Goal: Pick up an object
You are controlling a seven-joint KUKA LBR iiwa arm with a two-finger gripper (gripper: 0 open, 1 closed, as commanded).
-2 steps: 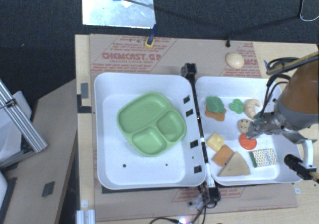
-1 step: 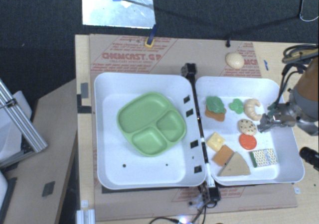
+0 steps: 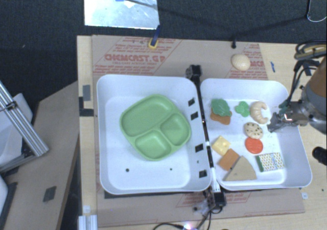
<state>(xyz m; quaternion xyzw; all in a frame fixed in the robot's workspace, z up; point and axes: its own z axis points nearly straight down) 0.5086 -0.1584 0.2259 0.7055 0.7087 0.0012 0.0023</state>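
I see the gripper (image 3: pixel 276 121) at the right edge of the right bin (image 3: pixel 299 170), just beside the croissant (image 3: pixel 259 111) and cookie (image 3: pixel 253 130); I cannot tell how its jaws stand. The green tray (image 3: pixel 155 127) sits in the left bin (image 3: pixel 110 91) at frame centre-left.

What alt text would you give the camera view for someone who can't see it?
A robot gripper reaches from the right over the right white bin of toy food, near a croissant and a cookie. The left bin holds a green divided plate.
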